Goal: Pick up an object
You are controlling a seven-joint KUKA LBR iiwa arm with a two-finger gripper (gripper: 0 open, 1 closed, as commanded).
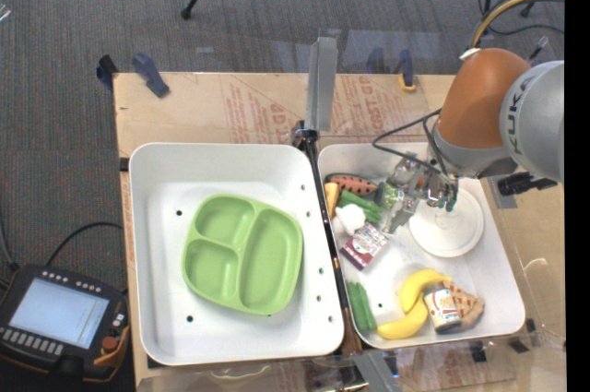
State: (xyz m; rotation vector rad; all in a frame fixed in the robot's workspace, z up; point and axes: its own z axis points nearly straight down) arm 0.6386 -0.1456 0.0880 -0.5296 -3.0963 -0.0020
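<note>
Lettering on the bench board shows reversed, not clearly readable.

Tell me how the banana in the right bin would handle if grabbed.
The banana is curved, so it may pivot or slip between fingers. It looks like a smooth toy, probably light. It lies against a small jar, which could get nudged.
</note>
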